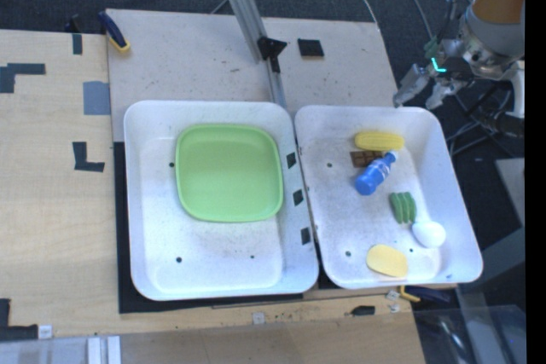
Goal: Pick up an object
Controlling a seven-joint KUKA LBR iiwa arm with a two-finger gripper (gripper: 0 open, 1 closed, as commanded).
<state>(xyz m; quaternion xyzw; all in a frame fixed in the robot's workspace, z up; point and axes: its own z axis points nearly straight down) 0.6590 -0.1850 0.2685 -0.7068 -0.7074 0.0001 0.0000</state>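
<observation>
Camera view from above gives us the end effector [424, 87] at the upper right of the frame, hanging just past the far right corner of the right bin [456, 183]. Its two fingers [411, 86] stand a little apart with nothing between them, and they touch nothing that we can see.

Below and to the left of it, inside the right bin, we see the things to pick from: a yellow corn cob [378, 141] nearest, a small brown block [364, 158] just under it, and a blue bottle [375, 173] lying tilted against that block. Further down the frame lie a green pepper [403, 206], a white egg [429, 234] and a yellow lemon [388, 261].

At centre left, the left bin [149, 183] holds a green plate [229, 173]. A slanted metal post [247, 8] rises from the bench [51, 183] behind the bins.
</observation>
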